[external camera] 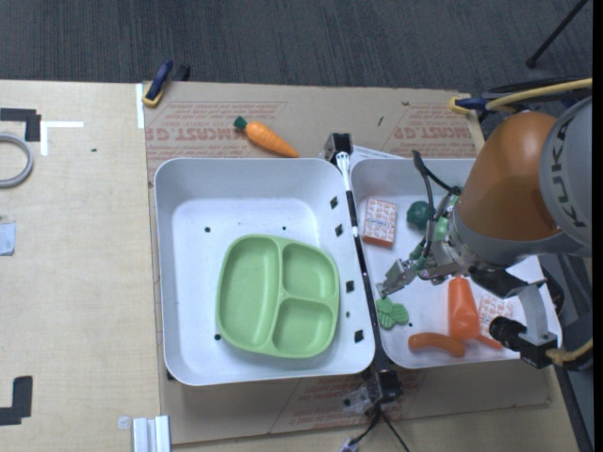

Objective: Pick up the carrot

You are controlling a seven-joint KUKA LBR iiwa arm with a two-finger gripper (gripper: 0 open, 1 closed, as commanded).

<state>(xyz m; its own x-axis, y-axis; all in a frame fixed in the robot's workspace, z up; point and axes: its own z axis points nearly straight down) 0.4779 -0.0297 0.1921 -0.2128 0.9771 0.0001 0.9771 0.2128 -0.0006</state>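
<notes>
Carrot sits outside both bins, on cardboard at top centre of frame, just above left bin rim. Arm's over right bin instead, pincer low centre-right among toys: orange piece, green leafy bit, small box. Can't tell pincer state, too cluttered; nothing visibly clamped. Guess: wrong target area, needs reposition to upper centre. Green tray in left bin irrelevant
</notes>
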